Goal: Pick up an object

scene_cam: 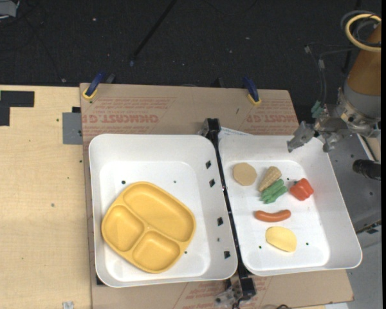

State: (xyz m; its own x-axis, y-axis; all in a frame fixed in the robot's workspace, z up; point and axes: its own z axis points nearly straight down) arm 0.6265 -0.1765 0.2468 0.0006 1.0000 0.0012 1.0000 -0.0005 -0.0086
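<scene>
Cardboard under two white bins covers your bench, with dark floor behind. Nearest you in the right bin lies a pale yellow piece, then a toy sausage, then a tight cluster: a green piece touching a cone-shaped piece, a red pepper just beside them, a tan disc to the left. The left bin holds a yellow divided plate. Farthest, the gripper hangs over the right bin's far rim, fingers spread and holding nothing. Your risk, as I judge it: descend here and a finger could strike the rim. Aim at the cluster and you may nudge neighbours or pinch two things. The sausage could roll from a shallow grip.
</scene>
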